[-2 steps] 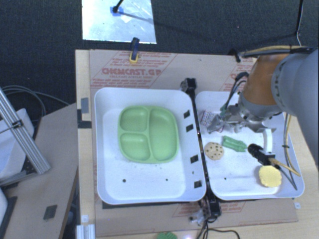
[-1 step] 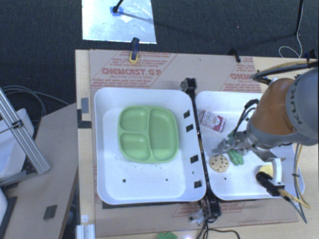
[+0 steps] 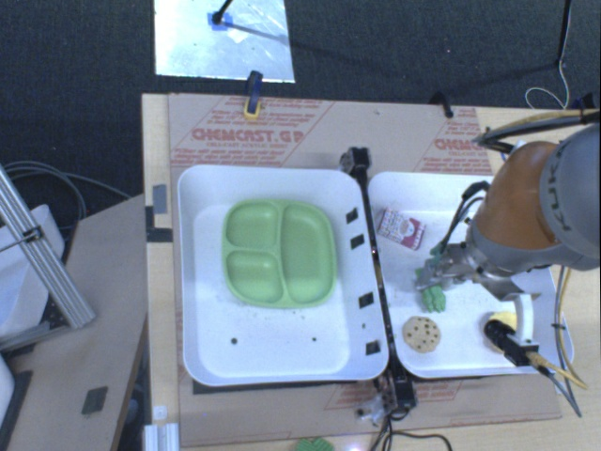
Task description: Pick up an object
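Gripper (image 3: pixel 434 275) of mine sits right over a small, knobbly green toy (image 3: pixel 434 299) in the right bin (image 3: pixel 451 365); grip unclear.

gripper (image 3: pixel 432 275) over green toy (image 3: pixel 434 298), cookie (image 3: pixel 422 334) near, green tray (image 3: pixel 280 253) left bin (image 3: pixel 202 350)

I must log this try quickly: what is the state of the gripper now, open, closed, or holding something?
Gripper: cannot be told; it sits low in the right bin, just above the green toy, with nothing seen between its fingers.
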Tool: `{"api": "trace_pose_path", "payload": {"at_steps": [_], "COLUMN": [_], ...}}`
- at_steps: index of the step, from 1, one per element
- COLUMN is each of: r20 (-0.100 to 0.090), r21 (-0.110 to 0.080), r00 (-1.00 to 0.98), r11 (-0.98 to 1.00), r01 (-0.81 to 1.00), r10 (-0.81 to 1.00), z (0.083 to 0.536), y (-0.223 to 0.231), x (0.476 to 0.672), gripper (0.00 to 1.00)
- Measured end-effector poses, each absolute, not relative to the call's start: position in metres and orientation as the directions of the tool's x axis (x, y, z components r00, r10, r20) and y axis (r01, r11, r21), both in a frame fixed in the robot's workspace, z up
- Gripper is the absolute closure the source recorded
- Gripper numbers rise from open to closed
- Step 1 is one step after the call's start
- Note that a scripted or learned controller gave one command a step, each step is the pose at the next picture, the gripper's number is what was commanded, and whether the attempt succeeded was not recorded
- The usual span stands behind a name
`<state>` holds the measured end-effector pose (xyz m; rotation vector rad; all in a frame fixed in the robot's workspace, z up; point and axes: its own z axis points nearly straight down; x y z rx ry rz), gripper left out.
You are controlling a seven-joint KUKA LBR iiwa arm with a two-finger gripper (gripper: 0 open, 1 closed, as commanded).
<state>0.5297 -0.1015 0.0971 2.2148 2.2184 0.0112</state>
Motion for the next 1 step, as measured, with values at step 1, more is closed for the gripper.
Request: {"api": "trace_pose_path", "payload": {"at_steps": [1], "r20": [0.003], "r21": [0.010], "r00": [-0.014], "r11": [0.014], "r01": [1.000], "r10": [1.000], "z": [0.1897], "y": [0.0001], "x": [0.5328], "gripper": [1.00]}}
